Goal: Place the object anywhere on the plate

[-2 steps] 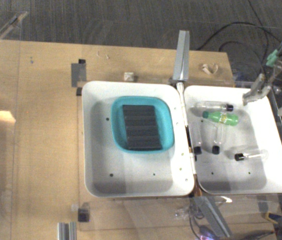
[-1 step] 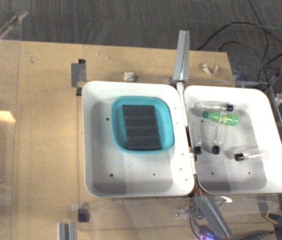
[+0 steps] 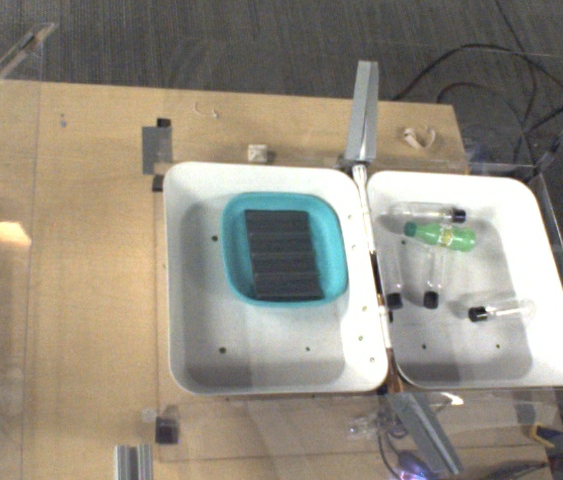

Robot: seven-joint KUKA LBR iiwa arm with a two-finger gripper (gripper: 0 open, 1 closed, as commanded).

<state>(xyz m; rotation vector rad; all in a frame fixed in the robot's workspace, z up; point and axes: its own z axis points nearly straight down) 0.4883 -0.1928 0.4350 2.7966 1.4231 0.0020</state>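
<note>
A teal square plate [image 3: 234, 253] lies in the back half of the left bin [image 3: 191, 348]. A dark grey ridged block [image 3: 281, 255] rests flat on the plate's middle. In the right bin [image 3: 551, 353] lie a green tube [image 3: 441, 235], a clear tube with a black cap [image 3: 427, 213] just behind it, another clear tube [image 3: 431, 280] ending in a black cap, and a third clear tube [image 3: 499, 311] toward the front right. A small black piece [image 3: 394, 300] sits near the bin's left wall.
A grey metal post [image 3: 363, 113] stands behind the seam between the two bins. Small black and grey fixtures [image 3: 160, 146] sit on the wooden bench around the bins. Cables run at the back right [image 3: 521, 78].
</note>
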